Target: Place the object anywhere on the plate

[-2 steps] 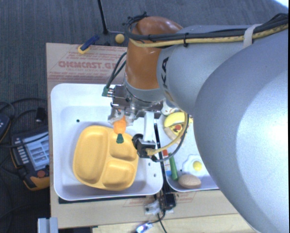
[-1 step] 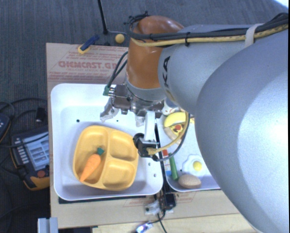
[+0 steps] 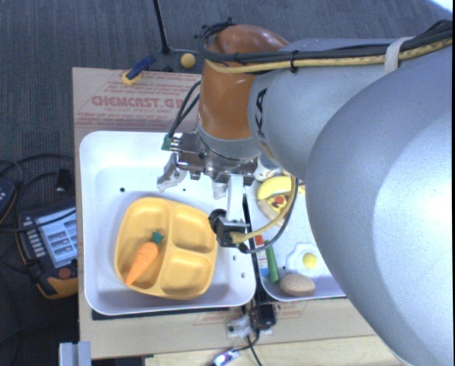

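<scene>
The small orange toy carrot with a green top [image 3: 142,259] lies in the left compartment of the yellow, sectioned plastic plate [image 3: 183,273], tilted with its green end pointing up toward the plate's middle ridge. It rests on the plate's surface, apart from the two-finger gripper [image 3: 190,175], which hangs above and slightly to the right of it, over the far rim of the plate. Nothing shows between the fingers, but whether they stand apart or together cannot be told from this angle, since the wrist and cable bundle cover them.

The plate sits in the left shallow white bin [image 3: 97,204], below and to the left of the gripper. A black cable fitting [image 3: 225,229] hangs just right of the plate's upper right corner. Further right, past the dividing wall, the right white bin [image 3: 318,288] holds a yellow banana-like toy [image 3: 275,189], a fried-egg toy [image 3: 306,260], a tan bread-roll toy [image 3: 296,284] and a green stick-shaped piece [image 3: 272,265].

Judged from how things lie, the carrot looks already placed. The risk from here is the arm itself: if it descends or sweeps left on its way out, the fingers or the dangling cable could catch the plate's raised rim and tip or drag it, rolling the carrot out. A renewed grasp attempt could also nudge the carrot over the ridge.
</scene>
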You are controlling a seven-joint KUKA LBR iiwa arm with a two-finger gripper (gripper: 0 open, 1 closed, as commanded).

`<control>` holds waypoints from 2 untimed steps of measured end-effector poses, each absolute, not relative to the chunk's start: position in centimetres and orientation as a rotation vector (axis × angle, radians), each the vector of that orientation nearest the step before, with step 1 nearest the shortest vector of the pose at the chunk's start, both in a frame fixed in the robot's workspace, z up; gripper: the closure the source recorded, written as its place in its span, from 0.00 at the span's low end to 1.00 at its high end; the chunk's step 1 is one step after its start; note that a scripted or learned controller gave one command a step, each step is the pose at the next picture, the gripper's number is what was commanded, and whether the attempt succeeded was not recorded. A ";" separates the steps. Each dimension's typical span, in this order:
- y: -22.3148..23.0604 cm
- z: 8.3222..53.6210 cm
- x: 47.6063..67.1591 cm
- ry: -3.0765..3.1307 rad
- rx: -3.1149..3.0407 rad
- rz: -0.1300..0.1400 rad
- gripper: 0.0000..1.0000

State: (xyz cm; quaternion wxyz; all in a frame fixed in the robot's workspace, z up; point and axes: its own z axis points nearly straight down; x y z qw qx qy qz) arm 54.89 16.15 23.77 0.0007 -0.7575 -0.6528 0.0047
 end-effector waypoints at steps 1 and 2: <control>16.2 24.5 54.8 -2.056 -2.372 0.027 1.00; 16.1 24.5 54.8 -2.055 -2.373 0.029 0.00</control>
